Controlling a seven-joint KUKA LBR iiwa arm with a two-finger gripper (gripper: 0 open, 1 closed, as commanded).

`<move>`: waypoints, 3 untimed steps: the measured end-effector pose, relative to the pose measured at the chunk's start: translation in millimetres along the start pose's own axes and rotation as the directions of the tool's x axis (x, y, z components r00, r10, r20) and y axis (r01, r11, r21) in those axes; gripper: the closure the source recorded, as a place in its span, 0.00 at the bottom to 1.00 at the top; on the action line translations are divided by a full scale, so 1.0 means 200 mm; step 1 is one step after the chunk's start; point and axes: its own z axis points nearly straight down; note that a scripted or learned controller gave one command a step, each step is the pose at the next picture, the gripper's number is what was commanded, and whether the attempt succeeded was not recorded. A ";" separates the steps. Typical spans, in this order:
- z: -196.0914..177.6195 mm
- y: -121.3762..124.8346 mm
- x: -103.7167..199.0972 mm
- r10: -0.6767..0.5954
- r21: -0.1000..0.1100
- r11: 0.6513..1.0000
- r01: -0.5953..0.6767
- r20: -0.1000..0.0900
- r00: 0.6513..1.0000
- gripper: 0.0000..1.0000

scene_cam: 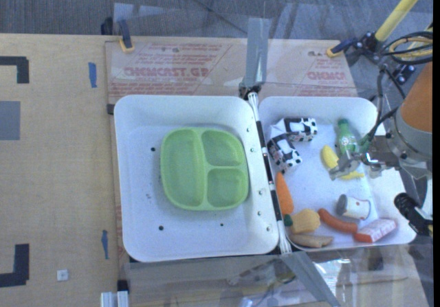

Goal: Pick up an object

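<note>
One relation matters: my jaws (349, 167) sit low in the right bin (313, 105), right beside the banana (330, 156), which lies just to their left in the camera view. Banana's long axis runs roughly up-down in the view, slightly tilted. Bottle (344, 135) is just above the jaws, cup (353, 207) below, both near. Something yellow shows at the tips, too small to name. Open or closed: cannot tell, the tips blur into clutter. My guess for the pick is the banana, nearest, a small shift left. Green plate (204, 168) sits alone in the left bin (137, 182), well apart.
</note>
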 end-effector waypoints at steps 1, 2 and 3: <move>0.12 0.28 -0.22 -0.001 -0.004 1.000 0.001 0.001 1.000 0.00; 0.62 0.33 -0.34 -0.061 -0.005 0.998 0.061 0.002 0.998 0.00; 0.49 0.11 -0.34 -0.336 -0.002 0.942 0.336 0.001 0.942 0.00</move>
